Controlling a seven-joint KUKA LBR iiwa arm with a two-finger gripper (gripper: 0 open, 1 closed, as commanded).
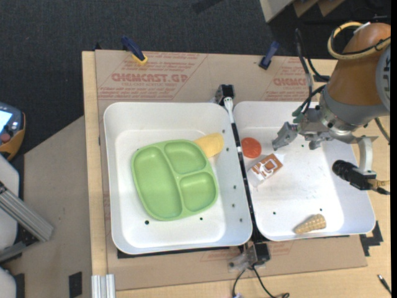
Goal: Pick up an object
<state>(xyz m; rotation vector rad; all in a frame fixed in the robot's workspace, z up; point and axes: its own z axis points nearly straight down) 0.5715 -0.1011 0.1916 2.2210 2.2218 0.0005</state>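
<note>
In the right bin point(347, 222) lie three small things: an orange round piece point(250, 146) near the divider, a brown and white little box point(267, 167) just below it, and a tan waffle cone point(310, 224) near the front edge. My gripper point(298, 139) hangs over the back middle of this bin, right of the orange piece and above the box. It is open, with nothing between its fingers. A yellow piece point(211, 144) rests in the left bin point(118, 166) against the back corner of a green divided plate point(175, 179).
The arm's grey body with its orange band point(363, 61) covers the right bin's back right corner. A black part point(352, 174) juts over that bin's right side. Clamps point(134, 50) point(269, 54) hold the cardboard at the back. A black divider clip point(225, 95) sits between the bins.
</note>
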